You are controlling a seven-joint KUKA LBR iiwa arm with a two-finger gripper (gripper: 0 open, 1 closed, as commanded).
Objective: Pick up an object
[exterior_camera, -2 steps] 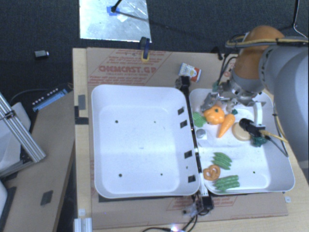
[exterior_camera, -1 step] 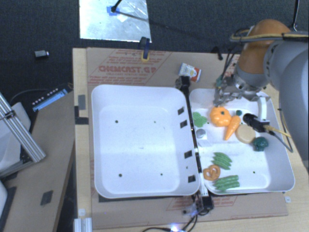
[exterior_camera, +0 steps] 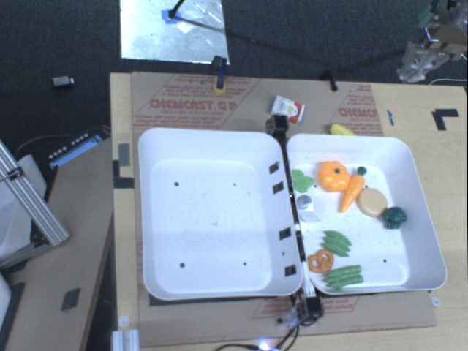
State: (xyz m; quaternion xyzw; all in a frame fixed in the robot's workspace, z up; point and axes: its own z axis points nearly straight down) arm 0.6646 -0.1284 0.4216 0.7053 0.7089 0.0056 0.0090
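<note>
Robot body, seen from above at a slant. The arm (exterior_camera: 450, 29) enters at the upper right corner of the view, cut off by the right edge, so that just a short, pale grey stretch of it shows; its joints and wrist pose cannot be made out; at its lower left end hangs the pale grey, metallic two-finger gripper (exterior_camera: 418, 61), small and blurred, pointing down and to the left; it sits high in the view, well apart from both bins and beyond the far right corner of the bench; nothing is seen held in it.
</note>
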